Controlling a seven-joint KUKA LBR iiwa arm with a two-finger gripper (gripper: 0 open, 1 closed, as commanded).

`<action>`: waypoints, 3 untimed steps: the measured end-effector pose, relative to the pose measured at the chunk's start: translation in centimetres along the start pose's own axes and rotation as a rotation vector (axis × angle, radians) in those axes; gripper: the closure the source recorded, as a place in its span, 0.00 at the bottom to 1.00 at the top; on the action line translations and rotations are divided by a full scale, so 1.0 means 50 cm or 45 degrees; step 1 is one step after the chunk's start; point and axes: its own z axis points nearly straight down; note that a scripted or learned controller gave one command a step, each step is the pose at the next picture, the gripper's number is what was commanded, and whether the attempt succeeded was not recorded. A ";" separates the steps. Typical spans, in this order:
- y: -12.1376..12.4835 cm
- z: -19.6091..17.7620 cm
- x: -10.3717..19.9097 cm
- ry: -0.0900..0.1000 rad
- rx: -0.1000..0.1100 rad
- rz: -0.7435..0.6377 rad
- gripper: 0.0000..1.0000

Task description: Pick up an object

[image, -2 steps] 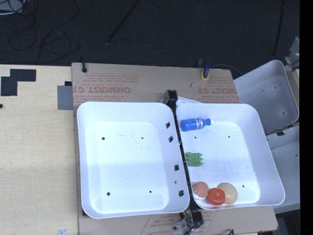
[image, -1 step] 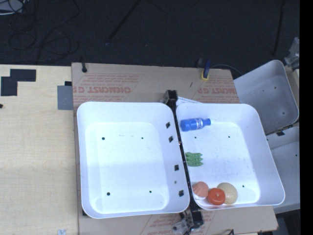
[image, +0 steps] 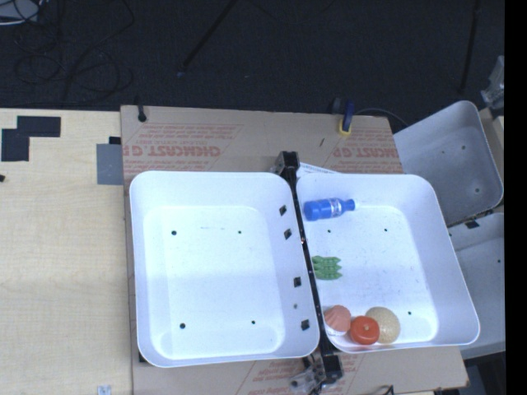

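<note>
Cardboard (image: pixel 247 138) underlies both white bins; the right bin (image: pixel 428 220) holds a blue bottle (image: pixel 328 208), a green piece (image: pixel 326 267), a red tomato (image: pixel 364 330), and two pale round items beside it.

The right bin (image: pixel 428 245) held a blue bottle (image: pixel 328 208) at its far left, a green item (image: pixel 327 267) mid-left, and three round objects (image: pixel 362 325) near-left.

We look down on a pale wood counter (image: pixel 58 245) bearing a brown cardboard sheet (image: pixel 247 142) printed with red lettering. Beyond its far edge lies dark carpeted floor (image: pixel 272 39) strewn with black cables (image: pixel 49 6). A grey metal panel (image: pixel 453 155) sits at right.
</note>
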 end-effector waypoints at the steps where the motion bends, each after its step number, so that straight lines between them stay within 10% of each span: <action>1: 0.000 -0.027 0.026 0.000 0.001 0.002 1.00; 3: 0.000 -0.043 0.054 0.000 0.001 0.002 1.00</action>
